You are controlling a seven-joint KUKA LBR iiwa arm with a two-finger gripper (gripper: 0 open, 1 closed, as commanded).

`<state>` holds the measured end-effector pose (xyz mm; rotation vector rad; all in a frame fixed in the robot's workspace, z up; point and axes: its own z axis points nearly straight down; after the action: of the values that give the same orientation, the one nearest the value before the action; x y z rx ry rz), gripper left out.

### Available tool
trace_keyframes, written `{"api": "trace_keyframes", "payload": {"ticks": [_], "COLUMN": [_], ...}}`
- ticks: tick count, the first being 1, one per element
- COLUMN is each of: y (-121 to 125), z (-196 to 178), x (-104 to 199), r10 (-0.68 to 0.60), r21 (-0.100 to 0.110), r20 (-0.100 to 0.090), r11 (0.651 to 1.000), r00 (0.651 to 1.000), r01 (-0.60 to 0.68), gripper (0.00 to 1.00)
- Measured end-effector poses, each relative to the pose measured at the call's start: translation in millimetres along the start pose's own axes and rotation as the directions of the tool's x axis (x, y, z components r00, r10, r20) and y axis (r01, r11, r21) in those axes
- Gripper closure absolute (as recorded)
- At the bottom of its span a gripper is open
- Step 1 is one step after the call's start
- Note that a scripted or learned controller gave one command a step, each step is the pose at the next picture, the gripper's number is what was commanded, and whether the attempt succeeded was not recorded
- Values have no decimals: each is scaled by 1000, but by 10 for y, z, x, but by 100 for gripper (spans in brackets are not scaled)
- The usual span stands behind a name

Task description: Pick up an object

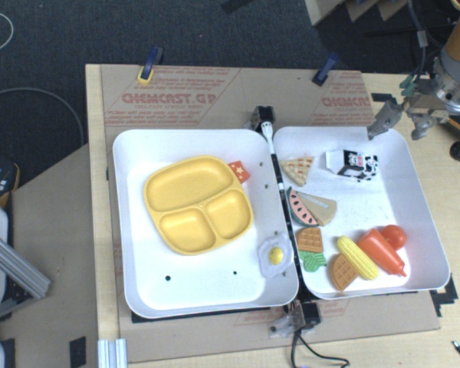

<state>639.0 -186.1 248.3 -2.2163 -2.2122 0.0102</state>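
My gripper [402,122] hangs over the far right corner of the right bin [425,205], its two fingers spread open with nothing between them. Just left of and below it lies a white carton with black spots [353,162]. The right bin also holds a waffle wedge [297,169], a watermelon slice [300,207] under a tan wedge [318,205], a small waffle [310,240], a green piece [313,261], a round cookie [341,271], a corn cob [357,257] and a red-orange piece [386,248].
The left bin [130,228] carries a yellow divided plate [198,204], a small red block [239,172] at the plate's far right corner, and a fried egg [273,254] by the divider. Clamps sit at the bench's far edge [147,66].
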Motion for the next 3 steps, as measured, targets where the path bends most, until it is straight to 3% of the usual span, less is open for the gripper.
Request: {"api": "trace_keyframes", "payload": {"ticks": [1,3], "y": [22,-17], "z": [-65,876], "x": [2,-65], "r10": [-2,-2], "r21": [-11,-6], "r20": [2,1], "r11": [1000,1000], "r00": [1000,1000], "r01": [2,2], "gripper": [0,0]}}
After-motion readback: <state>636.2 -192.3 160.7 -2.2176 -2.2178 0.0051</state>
